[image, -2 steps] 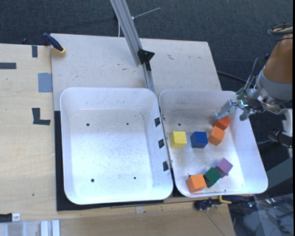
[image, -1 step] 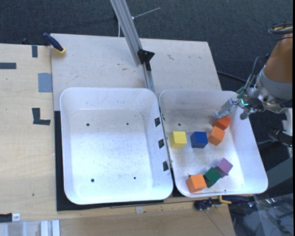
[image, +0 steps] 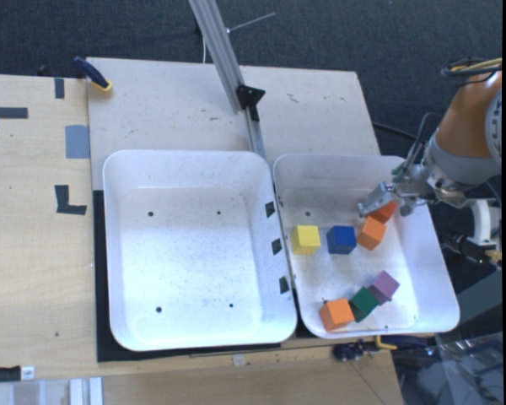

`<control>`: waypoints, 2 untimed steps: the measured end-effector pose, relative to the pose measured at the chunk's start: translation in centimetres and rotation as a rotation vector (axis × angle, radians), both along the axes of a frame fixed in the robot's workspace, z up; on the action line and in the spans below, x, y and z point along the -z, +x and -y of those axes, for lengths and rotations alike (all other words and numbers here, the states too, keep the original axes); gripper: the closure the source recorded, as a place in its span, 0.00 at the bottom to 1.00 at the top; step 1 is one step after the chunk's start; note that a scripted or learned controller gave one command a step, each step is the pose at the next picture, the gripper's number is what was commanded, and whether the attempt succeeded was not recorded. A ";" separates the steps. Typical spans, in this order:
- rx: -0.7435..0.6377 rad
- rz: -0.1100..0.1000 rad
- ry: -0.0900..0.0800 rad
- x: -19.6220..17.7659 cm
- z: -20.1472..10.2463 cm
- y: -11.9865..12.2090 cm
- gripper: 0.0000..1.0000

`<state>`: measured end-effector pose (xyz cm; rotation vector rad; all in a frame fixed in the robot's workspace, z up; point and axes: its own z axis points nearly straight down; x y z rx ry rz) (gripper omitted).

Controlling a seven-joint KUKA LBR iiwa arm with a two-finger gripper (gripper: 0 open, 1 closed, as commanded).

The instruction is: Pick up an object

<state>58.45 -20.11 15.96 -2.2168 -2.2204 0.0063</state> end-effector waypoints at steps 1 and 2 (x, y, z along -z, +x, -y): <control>0.000 -0.002 0.001 5.7 -0.9 -0.8 0.00; 0.000 0.002 0.000 6.9 -1.0 -0.8 0.00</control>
